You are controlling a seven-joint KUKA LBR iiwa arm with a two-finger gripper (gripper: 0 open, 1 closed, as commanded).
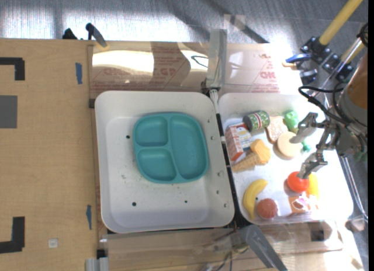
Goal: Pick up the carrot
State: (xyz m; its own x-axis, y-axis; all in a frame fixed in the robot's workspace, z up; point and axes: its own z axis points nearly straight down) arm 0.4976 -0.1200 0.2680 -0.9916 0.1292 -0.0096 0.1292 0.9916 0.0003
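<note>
Carrot (296, 183): short orange-red plastic toy with a green tuft at its upper end, the likeliest match for the task's thing, though its shape is small and partly glared. It lies in the right-hand shallow white bin (345, 197), toward the near right side, touching or just beside a small yellow toy piece (314, 186).

Neighbours in the same bin:
- curved yellow toy banana (253, 197) and a brown-red round toy (268, 208), to the carrot's left
- pale beige round disc (286, 146), above the carrot
- green-labelled toy can (256, 120) and a red-and-white toy carton (236, 140), farther left

Left-hand white bin (111, 164): holds a teal three-compartment plastic plate (171, 147).

Two-finger gripper (310, 145): reaches in from the right and hangs over the right bin. Its fingers are spread apart, with nothing between them. The nearer fingertip sits just above the carrot's green tuft.

Step in hand: approach, with no grasp made yet.

Next move, as judged: centre the spread fingers over the orange body, not the tuft. Keep clear of the yellow piece, descend, then close.
</note>
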